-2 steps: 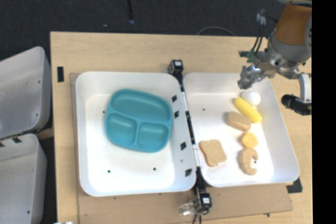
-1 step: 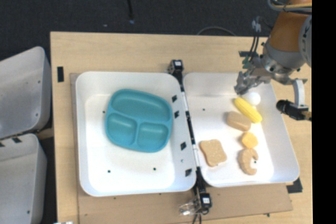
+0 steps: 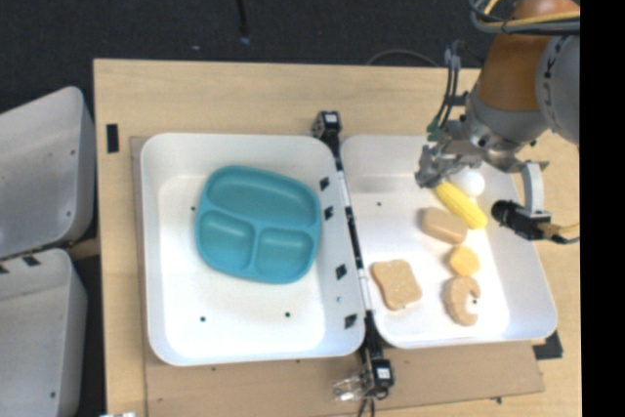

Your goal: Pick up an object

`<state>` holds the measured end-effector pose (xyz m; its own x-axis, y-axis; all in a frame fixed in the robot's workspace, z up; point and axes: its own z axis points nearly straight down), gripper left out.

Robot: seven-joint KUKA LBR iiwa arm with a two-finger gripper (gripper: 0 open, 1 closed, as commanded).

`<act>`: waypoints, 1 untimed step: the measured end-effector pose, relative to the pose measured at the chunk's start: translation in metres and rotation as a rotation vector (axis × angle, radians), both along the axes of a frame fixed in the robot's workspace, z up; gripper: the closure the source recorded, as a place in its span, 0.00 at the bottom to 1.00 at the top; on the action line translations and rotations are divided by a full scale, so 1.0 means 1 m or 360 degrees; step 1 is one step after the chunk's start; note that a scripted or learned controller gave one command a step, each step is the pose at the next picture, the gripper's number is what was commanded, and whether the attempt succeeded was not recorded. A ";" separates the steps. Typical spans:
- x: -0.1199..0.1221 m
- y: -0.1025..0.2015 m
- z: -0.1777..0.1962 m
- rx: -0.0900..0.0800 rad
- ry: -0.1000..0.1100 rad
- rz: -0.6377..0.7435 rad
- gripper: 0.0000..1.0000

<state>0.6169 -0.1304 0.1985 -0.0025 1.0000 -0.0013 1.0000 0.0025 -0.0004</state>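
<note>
**Gripper low over the corn in the right bin**

The gripper (image 3: 447, 169) hung at the right bin's (image 3: 391, 327) upper part; whether it was open or shut could not be told. The yellow corn cob (image 3: 461, 204) lay just beside it toward five o'clock, its long axis running from ten to four o'clock.

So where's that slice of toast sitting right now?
The toast slice lies in the right bin, near its lower left corner beside the divider. The curled shrimp-like piece is to its right, and the blue sectioned plate sits in the left bin.
</note>
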 end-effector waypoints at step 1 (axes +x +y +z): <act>-0.018 0.052 0.016 0.0004 -0.0001 0.0004 1.00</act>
<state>0.5989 -0.0780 0.2146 -0.0051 1.0000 0.0011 1.0000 0.0051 0.0003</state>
